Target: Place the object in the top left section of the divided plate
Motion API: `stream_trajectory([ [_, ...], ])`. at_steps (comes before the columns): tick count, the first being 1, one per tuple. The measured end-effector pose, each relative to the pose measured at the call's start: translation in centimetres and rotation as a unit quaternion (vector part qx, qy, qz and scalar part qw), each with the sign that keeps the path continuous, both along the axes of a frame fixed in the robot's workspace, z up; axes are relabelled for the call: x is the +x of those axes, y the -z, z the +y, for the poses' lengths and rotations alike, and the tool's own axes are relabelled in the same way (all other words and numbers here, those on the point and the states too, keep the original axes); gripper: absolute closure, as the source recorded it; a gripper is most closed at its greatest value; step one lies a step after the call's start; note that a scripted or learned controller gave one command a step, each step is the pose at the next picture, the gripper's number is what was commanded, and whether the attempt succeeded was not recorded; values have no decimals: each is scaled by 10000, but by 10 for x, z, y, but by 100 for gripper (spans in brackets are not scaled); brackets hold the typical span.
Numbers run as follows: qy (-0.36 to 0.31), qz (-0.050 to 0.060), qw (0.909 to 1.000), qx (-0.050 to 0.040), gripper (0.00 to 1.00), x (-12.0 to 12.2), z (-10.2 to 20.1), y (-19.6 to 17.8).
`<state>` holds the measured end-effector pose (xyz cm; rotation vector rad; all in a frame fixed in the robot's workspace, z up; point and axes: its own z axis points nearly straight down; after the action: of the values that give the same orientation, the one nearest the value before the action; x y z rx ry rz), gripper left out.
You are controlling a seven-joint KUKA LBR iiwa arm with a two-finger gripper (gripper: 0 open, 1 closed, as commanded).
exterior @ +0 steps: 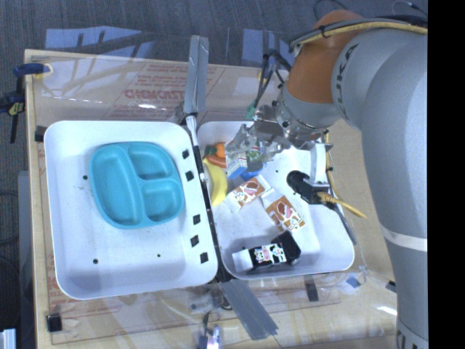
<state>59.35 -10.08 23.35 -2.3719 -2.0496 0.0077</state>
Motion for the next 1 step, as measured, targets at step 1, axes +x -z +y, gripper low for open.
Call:
stream_trajectory([
  [1, -765, -21, 9971, -4, 100, 59, 66, 41],
])
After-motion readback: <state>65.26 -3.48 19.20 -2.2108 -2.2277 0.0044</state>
